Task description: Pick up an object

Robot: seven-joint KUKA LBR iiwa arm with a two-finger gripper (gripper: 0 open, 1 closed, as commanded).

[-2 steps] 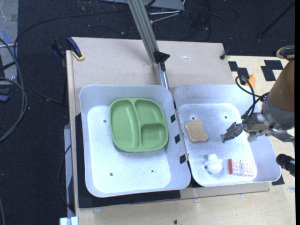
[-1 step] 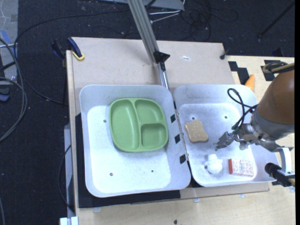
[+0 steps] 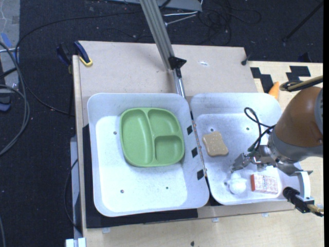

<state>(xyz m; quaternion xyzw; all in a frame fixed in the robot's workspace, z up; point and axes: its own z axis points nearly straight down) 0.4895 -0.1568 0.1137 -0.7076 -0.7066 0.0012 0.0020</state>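
In the right bin lie a tan slice of bread, a small white ball-like object near the front edge, and a red-and-white packet to its right. My gripper hangs low over the bin's middle, just above and behind the white object and right of the bread. Its metal fingers point left and nothing shows between them. The orange-banded wrist covers the bin's right part.
The left bin holds a green three-compartment plate. A black cable loops over the right bin behind the gripper. A grey pole slants across the bench at the back.
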